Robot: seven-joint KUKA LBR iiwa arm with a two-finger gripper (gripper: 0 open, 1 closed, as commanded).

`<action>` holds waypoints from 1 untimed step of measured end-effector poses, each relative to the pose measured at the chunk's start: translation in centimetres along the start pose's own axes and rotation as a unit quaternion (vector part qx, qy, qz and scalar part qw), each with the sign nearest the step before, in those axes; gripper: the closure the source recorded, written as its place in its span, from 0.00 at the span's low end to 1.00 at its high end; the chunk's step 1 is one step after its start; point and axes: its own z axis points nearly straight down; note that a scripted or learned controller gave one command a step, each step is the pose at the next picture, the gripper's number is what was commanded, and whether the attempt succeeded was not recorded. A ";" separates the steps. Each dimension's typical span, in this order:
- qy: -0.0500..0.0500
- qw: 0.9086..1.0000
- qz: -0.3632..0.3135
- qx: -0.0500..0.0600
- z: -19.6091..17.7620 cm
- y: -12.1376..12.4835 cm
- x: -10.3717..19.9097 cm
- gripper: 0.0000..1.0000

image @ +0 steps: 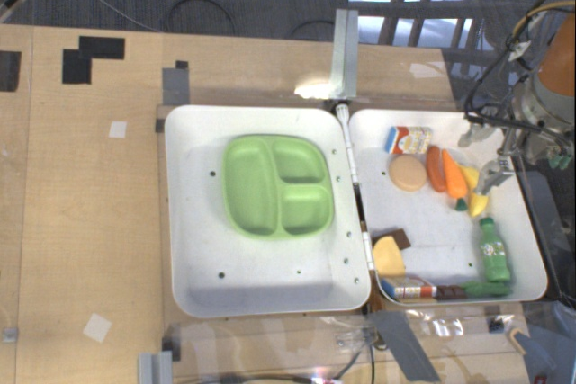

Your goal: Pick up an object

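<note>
Claw [493, 178] over right bin [531, 220]
Claw state: cannot tell. Glossy green compartment tray [275, 185] sits in left bin [193, 274].

Two shallow white plastic bins [193, 283] sit side by side. One green divided tray [275, 185] lies in the left bin. The right holds one green bottle [492, 254], one orange carrot [454, 175], one round tan disc [409, 174].

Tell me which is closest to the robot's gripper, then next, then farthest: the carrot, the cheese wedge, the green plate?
From the gripper:
1. Carrot, just left of it in the right bin.
2. Cheese wedge, at that bin's lower left.
3. Green plate, in the left bin.
</note>
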 end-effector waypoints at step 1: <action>-0.004 1.000 -0.017 0.001 11.1 -0.9 -2.5 0.00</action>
